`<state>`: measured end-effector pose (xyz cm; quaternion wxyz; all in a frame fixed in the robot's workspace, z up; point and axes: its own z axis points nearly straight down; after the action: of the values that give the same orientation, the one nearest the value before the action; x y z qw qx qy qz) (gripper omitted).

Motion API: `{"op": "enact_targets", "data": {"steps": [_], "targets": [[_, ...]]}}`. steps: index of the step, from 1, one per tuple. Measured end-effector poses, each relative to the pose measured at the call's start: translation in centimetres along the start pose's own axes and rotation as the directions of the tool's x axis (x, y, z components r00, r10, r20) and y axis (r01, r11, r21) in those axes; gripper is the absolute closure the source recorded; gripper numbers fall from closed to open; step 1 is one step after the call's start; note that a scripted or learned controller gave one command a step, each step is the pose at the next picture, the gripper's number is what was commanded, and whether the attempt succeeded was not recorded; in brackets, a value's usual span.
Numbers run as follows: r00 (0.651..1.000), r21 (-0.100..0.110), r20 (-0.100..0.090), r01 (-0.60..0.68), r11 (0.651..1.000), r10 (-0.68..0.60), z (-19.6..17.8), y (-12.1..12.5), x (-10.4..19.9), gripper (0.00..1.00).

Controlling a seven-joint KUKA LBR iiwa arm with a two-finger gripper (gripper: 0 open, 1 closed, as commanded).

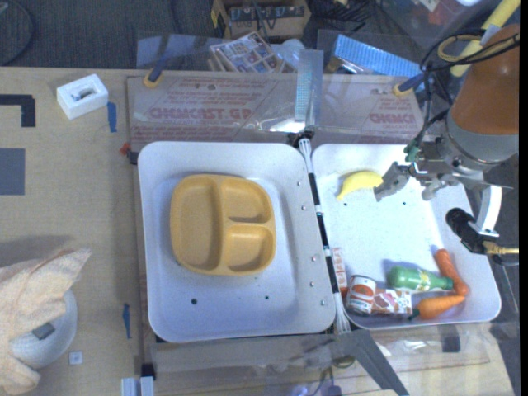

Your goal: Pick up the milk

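A pale wooden bench [66,213] seen from above carries two shallow white bins side by side. The left bin [165,304] holds a mustard-yellow divided plate [221,223] near its middle. In the right bin [396,229], a yellow banana [360,182] lies by the far left corner, and the milk [378,298], a small red-and-white carton on its side, rests against the near edge toward the near left corner, touching a green bottle [418,279] and two orange carrots [445,291]. The gripper [410,182] hovers over the bin's far right part, its two fingers spread apart with nothing between them, well away from the milk. A crumpled cloth [37,283] and a white box [82,96] sit on the bench's left side. Beyond the far edge, cardboard, cables and clutter crowd a dark floor and are hard to make out; the arm is cut off at the right.
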<state>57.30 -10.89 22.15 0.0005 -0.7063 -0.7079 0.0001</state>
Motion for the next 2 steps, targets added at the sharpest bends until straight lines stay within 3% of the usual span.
{"op": "enact_targets", "data": {"steps": [1, 2], "targets": [[0.980, 0.000, 0.000, 0.197, 0.980, -0.197, 10.9, -7.7, -1.4, 0.00], [0.957, -0.008, 0.006, 0.290, 0.957, -0.290, 13.3, -9.2, 0.8, 0.00]]}}
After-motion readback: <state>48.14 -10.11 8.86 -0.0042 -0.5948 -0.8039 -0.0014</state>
